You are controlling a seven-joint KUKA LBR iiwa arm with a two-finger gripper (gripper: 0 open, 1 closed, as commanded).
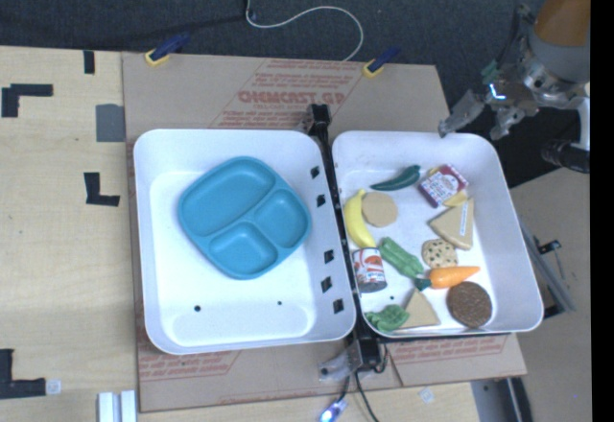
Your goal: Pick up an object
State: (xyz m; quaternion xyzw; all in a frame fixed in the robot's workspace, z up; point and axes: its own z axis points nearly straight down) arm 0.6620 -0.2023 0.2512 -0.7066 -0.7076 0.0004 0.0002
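Target choice yours: orange plastic carrot [453, 275] lies lower right in right white bin [508, 209], touching round brown cookie [469, 303]. Two-finger gripper [477, 120] hovers above bin's far right corner, fingers spread, empty. Descend vertically, straddle carrot crosswise, avoid neighbours.

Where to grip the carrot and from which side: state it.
Grip the carrot across its orange middle, coming straight down from above. It lies flat, long axis roughly left-right, so the gripper should probably close across its narrow width; the cracker and brown cookie crowd its sides.
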